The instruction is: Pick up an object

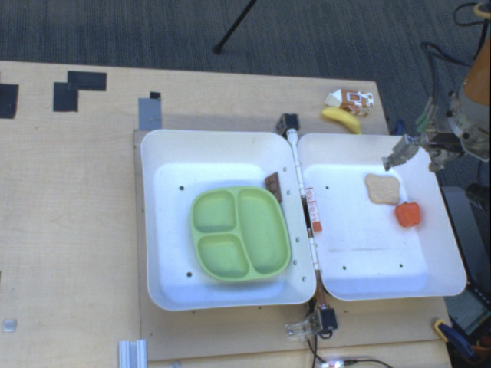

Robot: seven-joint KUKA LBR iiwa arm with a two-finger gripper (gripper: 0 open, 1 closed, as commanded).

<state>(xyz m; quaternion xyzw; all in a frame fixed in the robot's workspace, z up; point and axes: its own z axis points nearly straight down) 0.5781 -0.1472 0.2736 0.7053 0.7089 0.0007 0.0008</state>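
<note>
A tan slice of toy bread (382, 188) lies in the right bin (360, 271), near its far right corner. Just beside it, nearer the front, sits a small orange-red toy (408, 215). My gripper (418, 156) hangs over the bin's far right edge, above and slightly right of the bread. Its fingers (398, 154) stand open, spread apart, with nothing between them. The grey arm comes in from the right edge of the view.
The left bin (165, 205) holds a green divided plate (239, 234) and a small brown piece (272, 182) by the shared wall. A yellow banana (341, 118) and a small packet (354, 98) lie on the bench behind the right bin.
</note>
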